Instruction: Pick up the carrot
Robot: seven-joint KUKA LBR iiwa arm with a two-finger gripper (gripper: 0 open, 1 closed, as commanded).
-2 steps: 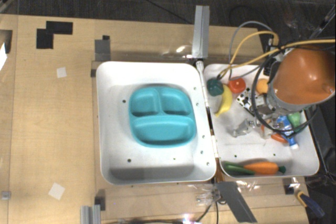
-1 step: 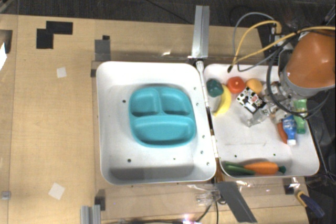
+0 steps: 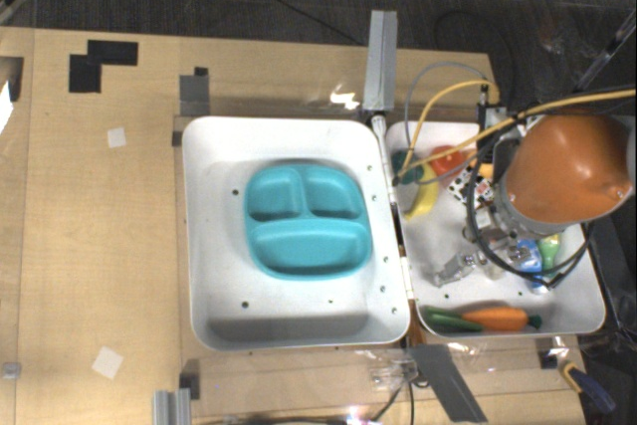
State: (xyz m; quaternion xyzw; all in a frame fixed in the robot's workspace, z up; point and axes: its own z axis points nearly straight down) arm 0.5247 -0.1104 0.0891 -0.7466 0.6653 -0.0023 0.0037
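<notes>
The gripper [image 3: 456, 268] hangs low inside the right bin [image 3: 593, 302], under the arm's orange band [image 3: 572, 166], its metal fingers pointing toward the bin's left wall. How far the claw is spread cannot be told from this angle, and nothing can be seen between its tips.

Just below the claw, toward the near wall of the same bin, lies the carrot [image 3: 495, 318], orange, stretched lengthwise along that wall, apart from the claw with bare white floor between them. Touching the carrot's left end lies a dark green piece [image 3: 445, 319], and a smaller green bit sits at its right end.

Above the claw, toward the far-left corner of the bin, lies a yellow banana-like toy [image 3: 424, 197], with a red-orange item [image 3: 449, 158] beyond it and a small green piece at the bin's left wall. To the claw's right, partly under the wrist, sits a blue and green object [image 3: 534, 254], too hidden to name. Yellow and grey cables [image 3: 438, 105] loop over the far side of this bin.

Well to the claw's left, past the divider, the left bin [image 3: 209, 214] holds a teal divided plate [image 3: 304, 219] with three compartments.

No writing or brand can be read.
</notes>
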